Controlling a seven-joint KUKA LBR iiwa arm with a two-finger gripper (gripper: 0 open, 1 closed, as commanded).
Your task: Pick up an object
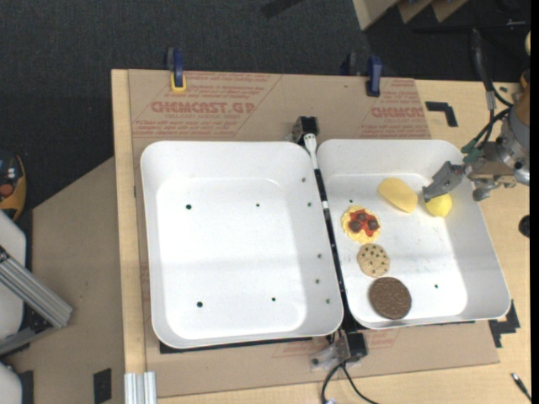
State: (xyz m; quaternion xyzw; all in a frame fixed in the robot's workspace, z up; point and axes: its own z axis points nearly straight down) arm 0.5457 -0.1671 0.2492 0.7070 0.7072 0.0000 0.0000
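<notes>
The end effector (pixel 455 183) hangs over the right bin's (pixel 472 251) far right part, one finger (pixel 440 181) reaching down between two yellow pieces (pixel 398 195) (pixel 438 205); its grip cannot be told. Nearer lie a pizza (pixel 361 224), a cracker (pixel 373 259) and a cookie (pixel 391 297). The left bin (pixel 227 242) sits beside it on the bench (pixel 278 99).

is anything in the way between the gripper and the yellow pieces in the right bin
Nothing visible. The gripper hangs right at the two yellow pieces, between the larger one and the small one. The pizza toy and the cookies lie further left, off its path.
</notes>
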